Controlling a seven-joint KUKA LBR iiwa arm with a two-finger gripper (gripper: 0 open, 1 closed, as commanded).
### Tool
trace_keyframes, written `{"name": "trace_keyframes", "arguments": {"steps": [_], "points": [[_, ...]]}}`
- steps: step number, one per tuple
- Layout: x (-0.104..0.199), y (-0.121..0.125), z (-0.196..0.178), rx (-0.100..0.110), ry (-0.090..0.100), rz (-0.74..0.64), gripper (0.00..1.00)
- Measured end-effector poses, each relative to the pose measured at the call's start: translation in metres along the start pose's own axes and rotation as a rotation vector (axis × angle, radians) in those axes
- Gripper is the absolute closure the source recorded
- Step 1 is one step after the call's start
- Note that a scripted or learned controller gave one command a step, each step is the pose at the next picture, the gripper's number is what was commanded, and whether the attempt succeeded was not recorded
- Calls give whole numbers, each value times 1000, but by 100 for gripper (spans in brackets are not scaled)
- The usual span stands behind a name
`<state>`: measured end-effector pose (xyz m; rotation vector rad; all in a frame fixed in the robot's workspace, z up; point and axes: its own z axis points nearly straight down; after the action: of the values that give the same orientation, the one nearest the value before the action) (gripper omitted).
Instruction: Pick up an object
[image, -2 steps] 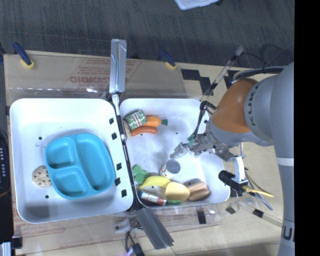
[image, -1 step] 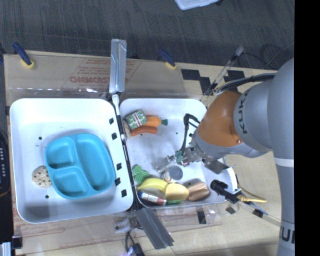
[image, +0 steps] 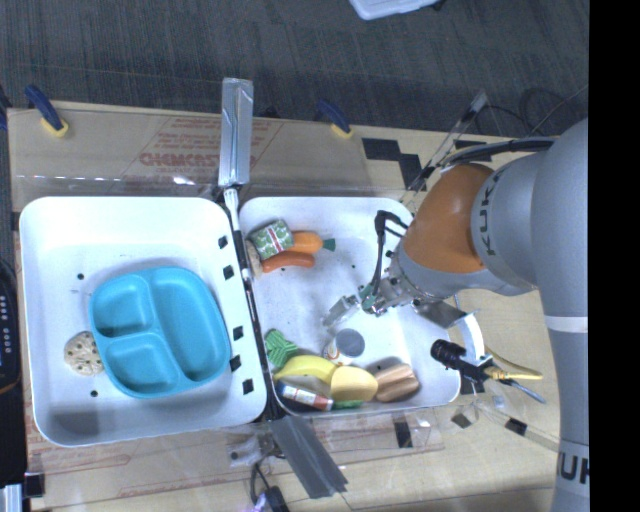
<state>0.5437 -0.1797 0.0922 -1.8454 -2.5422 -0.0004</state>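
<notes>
**binwatcher:** Looking at the right bin, the gripper sits low over the middle of the floor, fingers spread, nothing between them. The closest thing to it is a small round grey-blue thing just below the fingertips. I'd guess that's the target, but any object counts. The rest of the pile runs along the bin's near wall: banana, a pale yellow lump, a brown bread-roll shape, a green piece. Up top there's a carrot, a red sausage-looking thing and a green-labelled can.

**servo_dan:** If it goes for the round one, I'd say drop straight down with the fingers either side of it and close only once they're at floor level. It looks flat, so a high close probably skims over the top. The banana pile is near, so watch for a finger catching it on the way down.

**binwatcher:** Fair. Hard to tell what that round thing even is, it's tiny and blurry. The arm's orange band and grey body cover the bin's right corner, so whatever's under there is anyone's guess.

**servo_dan:** The left bin has a blue divided tray and a cookie beside it, well apart from the action.
</notes>
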Motion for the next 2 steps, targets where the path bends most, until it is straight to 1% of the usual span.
{"name": "trace_keyframes", "arguments": {"steps": [1, 2], "points": [[16, -52, 0, 1, 1, -51, 0], [78, 31, 0, -1, 3, -134, 0]]}}
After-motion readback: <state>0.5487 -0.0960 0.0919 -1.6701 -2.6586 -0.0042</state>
